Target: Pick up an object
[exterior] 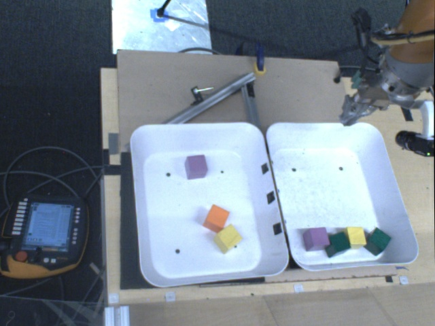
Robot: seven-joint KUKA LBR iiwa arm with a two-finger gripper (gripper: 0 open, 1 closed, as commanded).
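Note:
The left bin [149, 148] holds a purple cube [196, 166] near its back, an orange cube [217, 217] and a yellow cube [228, 238] close together toward the front. Along the front wall of the right bin [380, 148] lie a purple cube [315, 238], a dark green cube [336, 244], a yellow cube [356, 236] and a second dark green cube [378, 240]. My gripper [349, 117] hangs over the back rim of the right bin, far from every cube, with nothing seen between its fingers.
A grey metal bar [211, 97] lies slanted on the brown board behind the left bin. A teach pendant [42, 233] with cables sits on the floor at the left. Dark clips [269, 197] mark the seam between the bins.

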